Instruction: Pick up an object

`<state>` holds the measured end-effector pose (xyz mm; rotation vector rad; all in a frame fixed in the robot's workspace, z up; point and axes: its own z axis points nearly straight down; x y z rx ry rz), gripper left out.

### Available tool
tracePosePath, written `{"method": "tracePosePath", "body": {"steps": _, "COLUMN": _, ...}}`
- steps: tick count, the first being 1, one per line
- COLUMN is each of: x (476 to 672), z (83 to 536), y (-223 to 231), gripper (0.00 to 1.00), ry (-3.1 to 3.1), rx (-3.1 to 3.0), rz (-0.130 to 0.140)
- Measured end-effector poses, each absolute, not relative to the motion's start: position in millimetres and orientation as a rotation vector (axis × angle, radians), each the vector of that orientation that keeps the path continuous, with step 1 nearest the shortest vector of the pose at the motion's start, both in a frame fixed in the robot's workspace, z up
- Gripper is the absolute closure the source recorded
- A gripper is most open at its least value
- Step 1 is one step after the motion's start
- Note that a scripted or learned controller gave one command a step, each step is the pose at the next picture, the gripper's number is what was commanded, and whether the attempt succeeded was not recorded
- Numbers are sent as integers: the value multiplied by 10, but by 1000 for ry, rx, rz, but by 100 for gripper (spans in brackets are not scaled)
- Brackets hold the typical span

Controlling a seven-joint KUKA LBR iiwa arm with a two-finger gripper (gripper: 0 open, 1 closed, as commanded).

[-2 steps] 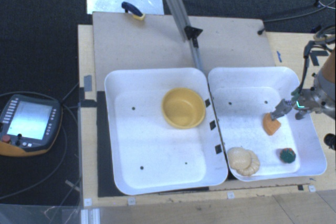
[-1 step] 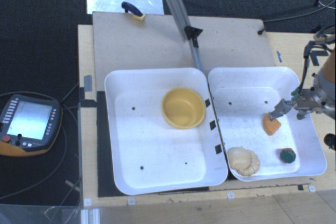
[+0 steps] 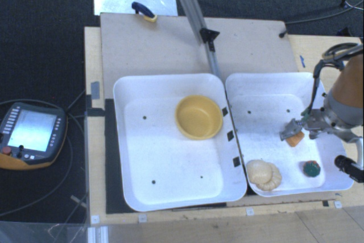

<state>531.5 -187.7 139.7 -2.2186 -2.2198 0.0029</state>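
My gripper (image 3: 292, 132) reaches in from the right over the right bin (image 3: 267, 88). A small orange object (image 3: 295, 140) lies right at its tip, partly covered by it; whether it is gripped cannot be made out. A small dark green object (image 3: 311, 168) rests near the bin's front right corner. A cream, shell-shaped object (image 3: 263, 174) sits at the bin's front left. A yellow bowl (image 3: 198, 116) stands upright in the left bin (image 3: 148, 179), toward its back right.
A slanted metal pole (image 3: 193, 5) crosses the board behind the bins. A teach pendant (image 3: 31, 134) lies on the floor at the left. The black divider strip (image 3: 230, 135) runs between the two bins.
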Motion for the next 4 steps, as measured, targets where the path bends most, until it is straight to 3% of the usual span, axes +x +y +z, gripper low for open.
{"method": "tracePosePath", "body": {"steps": 1, "x": 5307, "z": 884, "y": -1874, "gripper": 0, "ry": -2220, "rx": -2220, "rz": 2}}
{"method": "tracePosePath", "body": {"steps": 2, "x": 5320, "z": 1008, "y": -1879, "gripper": 100, "ry": -2222, "rx": -2222, "rz": -1}}
{"method": "tracePosePath", "body": {"steps": 4, "x": 5363, "z": 2072, "y": -1873, "gripper": 100, "ry": -2226, "rx": -2223, "rz": -4}}
